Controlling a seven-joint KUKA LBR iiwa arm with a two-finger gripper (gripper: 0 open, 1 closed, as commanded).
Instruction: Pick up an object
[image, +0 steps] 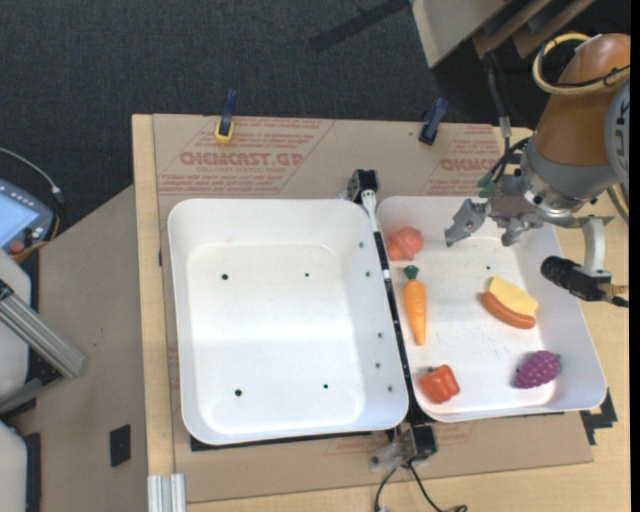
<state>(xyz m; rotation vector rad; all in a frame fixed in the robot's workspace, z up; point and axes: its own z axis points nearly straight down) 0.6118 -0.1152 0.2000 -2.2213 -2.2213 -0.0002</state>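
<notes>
The right bin (570, 330) holds several toy foods. A pink-red lump (405, 243) lies at its far left, and an orange carrot (415, 311) sits below it along the left wall. A red pepper (438, 383) rests near the front edge. A yellow and orange wedge (511, 303) lies mid-right, and a purple grape bunch (537, 369) sits at the front right. My gripper (490, 227) hangs over the far part of this bin, its fingers spread apart with nothing between them, to the right of the pink-red lump.
The left bin (200, 380) lies beside the right one, with a black divider strip (385, 290) between them. Both bins rest on a cardboard sheet (290, 150) held by clamps at the far edge. A black fitting (575, 275) juts out at the right bin's right rim.
</notes>
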